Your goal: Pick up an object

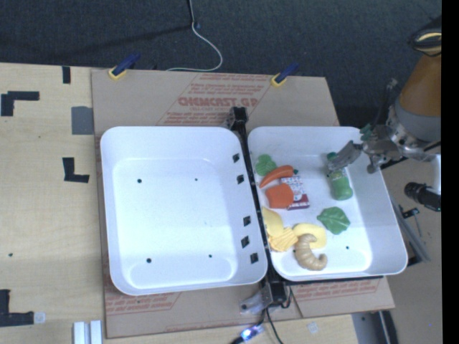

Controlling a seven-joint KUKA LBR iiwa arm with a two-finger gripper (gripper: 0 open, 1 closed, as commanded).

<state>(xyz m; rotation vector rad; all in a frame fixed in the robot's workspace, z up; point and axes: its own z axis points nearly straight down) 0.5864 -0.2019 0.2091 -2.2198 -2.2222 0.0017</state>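
Observation:
The right bin point(380, 213) holds several toy foods. A green cylinder point(341, 187) lies near its right side, with a green leafy piece point(334, 219) just below it. Toward the bin's left are a green leaf point(265, 165), an orange carrot-like piece point(278, 175) and a red and white box point(292, 194). Lower down lie a yellow ridged piece point(276, 233), a yellow banana point(312, 233) and a tan curved piece point(310, 255). My gripper point(337, 163) hangs over the bin's upper right, just above the green cylinder; whether it touches the cylinder is unclear.
The left bin point(118, 192) sits beside the right one, joined along a black-clipped seam point(246, 192). Both rest on a cardboard sheet point(208, 99) on the wooden bench. The arm's grey and orange wrist point(419, 99) stands at the right edge.

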